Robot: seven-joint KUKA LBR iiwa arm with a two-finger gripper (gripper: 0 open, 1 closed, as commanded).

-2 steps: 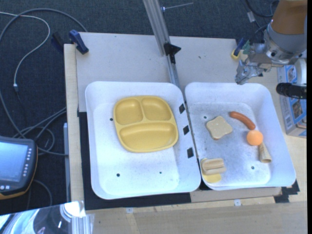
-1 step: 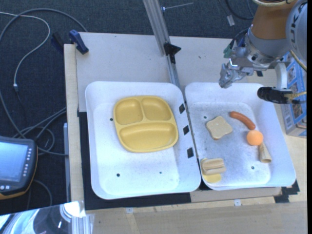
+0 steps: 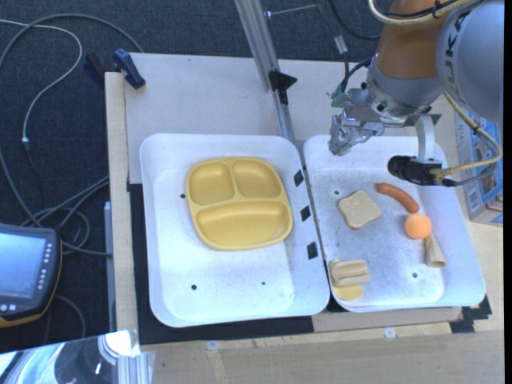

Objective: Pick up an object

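The gripper (image 3: 346, 140) hangs over the far-left corner of the right bin (image 3: 456, 282), and I cannot tell its state. The toast slice (image 3: 358, 210) lies mid-bin, untouched. It looks like the approach step: next, position above it and descend.

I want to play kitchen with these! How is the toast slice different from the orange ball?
The toast slice is flat, squarish and tan; the orange ball is round and bright orange. The toast looks wider than the ball. The toast lies near the middle of the right bin, with the ball further right, by the sausage and the cone. Both are toy foods lying apart in that bin, and the gripper touches neither.
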